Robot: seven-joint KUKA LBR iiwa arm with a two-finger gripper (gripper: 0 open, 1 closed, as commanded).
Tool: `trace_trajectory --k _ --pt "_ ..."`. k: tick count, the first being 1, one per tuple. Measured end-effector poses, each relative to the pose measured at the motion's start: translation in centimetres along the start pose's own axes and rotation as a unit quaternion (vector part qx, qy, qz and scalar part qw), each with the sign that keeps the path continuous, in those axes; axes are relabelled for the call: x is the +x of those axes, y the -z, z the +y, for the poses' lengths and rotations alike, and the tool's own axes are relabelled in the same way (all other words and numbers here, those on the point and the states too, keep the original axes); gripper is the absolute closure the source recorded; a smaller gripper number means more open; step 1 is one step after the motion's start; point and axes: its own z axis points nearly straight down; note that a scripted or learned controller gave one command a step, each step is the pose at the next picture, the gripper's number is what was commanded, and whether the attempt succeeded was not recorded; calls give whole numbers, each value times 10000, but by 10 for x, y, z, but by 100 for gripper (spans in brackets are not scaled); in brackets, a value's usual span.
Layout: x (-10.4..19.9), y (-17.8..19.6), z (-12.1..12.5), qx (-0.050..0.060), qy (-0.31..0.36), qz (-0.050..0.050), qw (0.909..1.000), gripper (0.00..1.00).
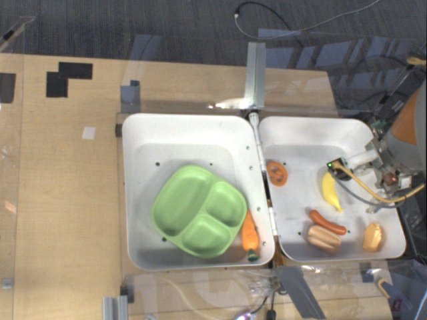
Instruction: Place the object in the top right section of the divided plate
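Lime-green divided plate of smooth moulded plastic (199,210), rounded at the corners and split into three shallow hollows, lying turned at an angle on the floor of the left white bin (143,152). Nothing resting in any of its sections. Just beside its lower right edge, wedged between plate and bin wall, a tapered orange toy carrot with a dark green stub (249,235), glossy and pointing up the view.

Across the divide in the right white bin (313,135): a flat round orange-brown disc with a mottled face (276,173) near the left wall; a curved yellow toy banana (331,191) near the middle; below it a shiny red sausage (327,221) touching a tan rounded bun (323,238); well to the right, a small orange-tan lump (372,237).

Gripper (383,172) low over the right bin's right side, near the banana, tangled with looping yellow cables; whether clenched or released, cannot tell. Nothing seen grasped.

Both bins matte with rounded corners, set on a pale wood-grain bench (67,179).
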Motion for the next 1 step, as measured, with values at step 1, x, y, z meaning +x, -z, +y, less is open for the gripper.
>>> trace_trajectory --k 1 --pt "73 -41 -12 -8 9 17 10000 0"
